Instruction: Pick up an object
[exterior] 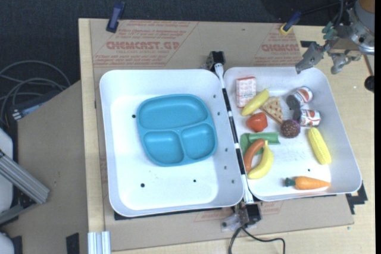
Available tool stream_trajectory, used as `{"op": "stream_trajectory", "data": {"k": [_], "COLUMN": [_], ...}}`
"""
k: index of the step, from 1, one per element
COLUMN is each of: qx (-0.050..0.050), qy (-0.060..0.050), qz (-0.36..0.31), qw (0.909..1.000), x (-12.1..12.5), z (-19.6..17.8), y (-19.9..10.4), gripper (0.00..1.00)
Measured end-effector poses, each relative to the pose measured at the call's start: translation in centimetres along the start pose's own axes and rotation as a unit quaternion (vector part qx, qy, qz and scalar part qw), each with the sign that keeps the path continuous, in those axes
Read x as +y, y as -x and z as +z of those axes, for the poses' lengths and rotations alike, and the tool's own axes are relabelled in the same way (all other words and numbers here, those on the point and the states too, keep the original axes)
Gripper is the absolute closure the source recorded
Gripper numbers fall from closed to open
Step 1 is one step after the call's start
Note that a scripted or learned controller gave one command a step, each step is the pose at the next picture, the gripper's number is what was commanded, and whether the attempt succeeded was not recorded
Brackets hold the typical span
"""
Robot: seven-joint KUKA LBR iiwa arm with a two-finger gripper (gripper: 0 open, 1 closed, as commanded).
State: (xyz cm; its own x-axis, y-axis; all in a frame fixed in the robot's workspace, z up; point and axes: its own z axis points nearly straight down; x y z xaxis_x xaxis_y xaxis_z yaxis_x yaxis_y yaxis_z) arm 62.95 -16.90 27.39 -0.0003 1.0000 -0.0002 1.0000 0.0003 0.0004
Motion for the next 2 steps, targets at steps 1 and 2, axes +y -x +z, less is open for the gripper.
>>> {"op": "stream_trajectory", "data": {"k": [1, 2], "qx": [0.0, 0.001], "qy": [0.0, -0.001], "qz": [0.0, 0.0], "qw": [1.0, 1.0], "x": [-5.0, -3.7], "z": [12.3, 17.7], "y": [-5.1, -7.6], "gripper": [0.0, 0.0]}}
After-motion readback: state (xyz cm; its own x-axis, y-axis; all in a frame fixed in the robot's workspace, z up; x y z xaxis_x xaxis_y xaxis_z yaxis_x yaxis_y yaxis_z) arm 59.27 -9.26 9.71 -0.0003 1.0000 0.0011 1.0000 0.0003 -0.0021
